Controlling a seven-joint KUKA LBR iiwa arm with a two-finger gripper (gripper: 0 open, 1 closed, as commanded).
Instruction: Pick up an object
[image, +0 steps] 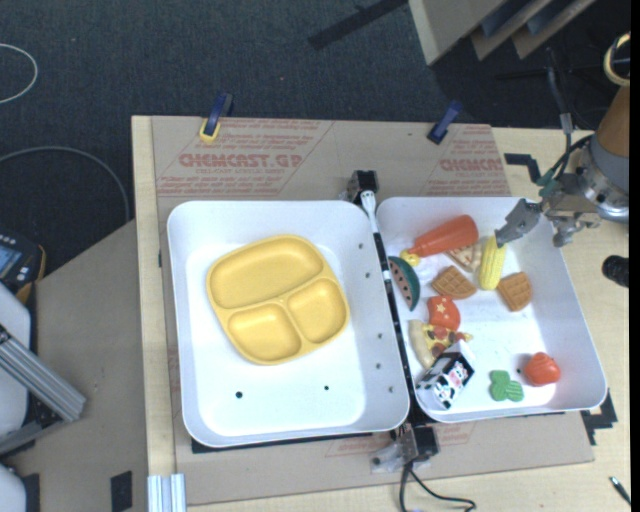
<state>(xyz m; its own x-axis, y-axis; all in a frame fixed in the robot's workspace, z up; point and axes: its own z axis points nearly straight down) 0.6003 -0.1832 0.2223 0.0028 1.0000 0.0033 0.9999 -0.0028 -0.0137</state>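
Observation:
The right bin holds several toy foods. An orange carrot lies at the back, with a yellow corn cob beside it. Two brown waffle pieces sit near the middle. At the bin's left wall is a watermelon slice. Along the front lie a red tomato, a green piece and a black-and-white toy. My gripper hovers open over the bin's back right corner, just right of the corn, with nothing between its fingers.
The left bin holds a yellow divided plate. A red-and-yellow toy lies mid-bin on the right. Clamps sit at the board's back edge, and a metal joiner stands between the bins.

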